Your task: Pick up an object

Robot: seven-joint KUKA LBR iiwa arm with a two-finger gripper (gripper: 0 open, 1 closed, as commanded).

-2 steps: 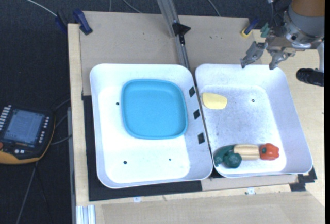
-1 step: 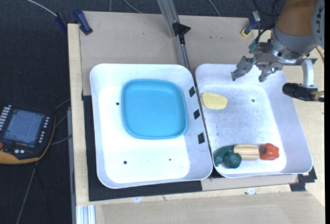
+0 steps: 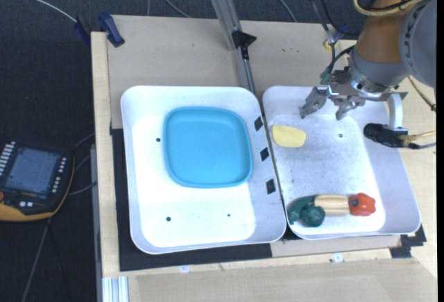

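Observation:
In the right bin (image 3: 388, 175) lie a pale yellow lump (image 3: 288, 135) near its left wall, and a dark green piece (image 3: 306, 213), a tan cylinder (image 3: 331, 205) and a red piece (image 3: 361, 204) in a row along the front edge. My gripper (image 3: 325, 107) hangs over the bin's far end, to the right of and beyond the yellow lump. Its two fingers are spread apart with nothing between them.
The left bin (image 3: 139, 155) holds a blue square plate (image 3: 207, 146). A slanted metal post (image 3: 225, 2) rises behind the bins. Cables run across the floor at the back, and a handheld pendant (image 3: 31, 179) lies at far left.

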